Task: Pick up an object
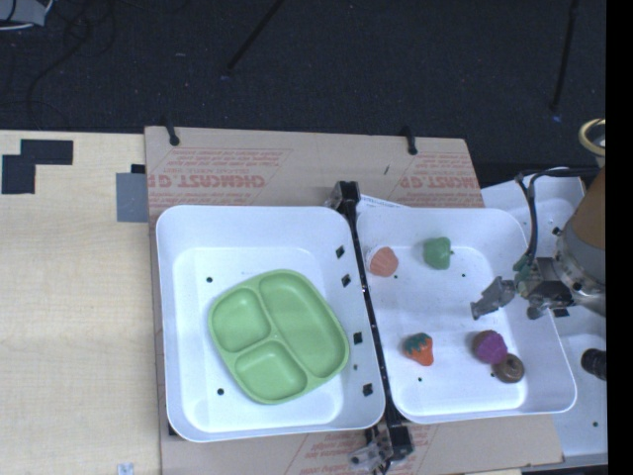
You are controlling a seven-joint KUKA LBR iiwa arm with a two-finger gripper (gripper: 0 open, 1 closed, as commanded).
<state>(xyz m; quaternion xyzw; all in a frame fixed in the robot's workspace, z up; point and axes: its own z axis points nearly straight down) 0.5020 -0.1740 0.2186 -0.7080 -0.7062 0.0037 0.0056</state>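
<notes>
Camera view looks down on my jaws [501, 296], which hang over the right bin [539, 404] near its right side, reaching in from the right. Whether they stand open or closed I cannot tell at this angle; nothing shows between them. Just below them lies a purple toy [488, 345], touching a brown ring-shaped piece [509, 368]; I judge these the nearest candidates for a pick, being almost under my wrist. Further left in the same bin sit an orange and green toy [419, 347], a green toy [437, 252] toward the back, and a pinkish round toy [384, 261] beside the divider. The left bin [178, 265] carries a green sectioned plate [278, 336], lying flat. Both bins rest side by side on the bench [69, 295].
</notes>
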